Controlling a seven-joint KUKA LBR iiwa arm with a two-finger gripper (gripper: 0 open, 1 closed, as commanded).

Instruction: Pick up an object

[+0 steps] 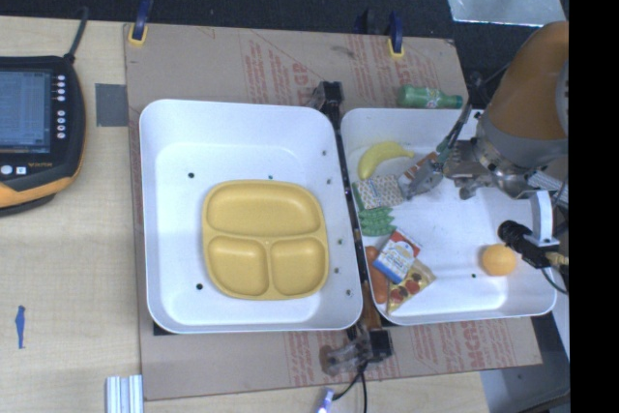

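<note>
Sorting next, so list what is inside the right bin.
The right bin holds a banana, an orange ball, a small carton and packets. Whatever lies under the gripper is hidden.

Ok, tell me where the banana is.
The banana lies in the right bin, near its upper-left corner, just left of the gripper.

You have a teach pendant point(34, 135) far left of the fingers, a green item, perhaps a bottle point(430, 97), just above them, outside the bins.
</note>
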